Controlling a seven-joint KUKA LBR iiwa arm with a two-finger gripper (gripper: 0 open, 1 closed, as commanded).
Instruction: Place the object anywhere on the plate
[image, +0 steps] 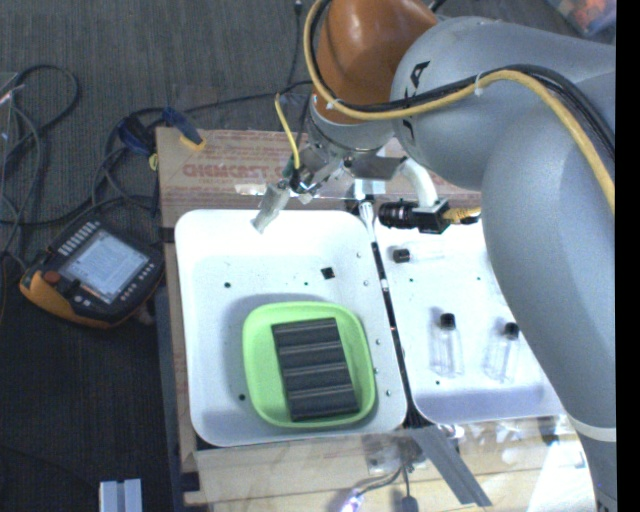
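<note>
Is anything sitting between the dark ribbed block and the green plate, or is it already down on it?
Nothing visible stands between them. The block already lies flat on the plate in the left bin. The gripper is up at that bin's far edge, apart from both.

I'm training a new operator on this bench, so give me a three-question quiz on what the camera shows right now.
1. True or false: the dark ribbed block lies on the green plate.
2. Which bin holds the two clear vials, the one on the view's left or right?
3. The gripper is: A) over the plate, B) at the far rim of the left bin, C) over the vials.

Key: 1 true; 2 the right bin; 3 B.
</note>
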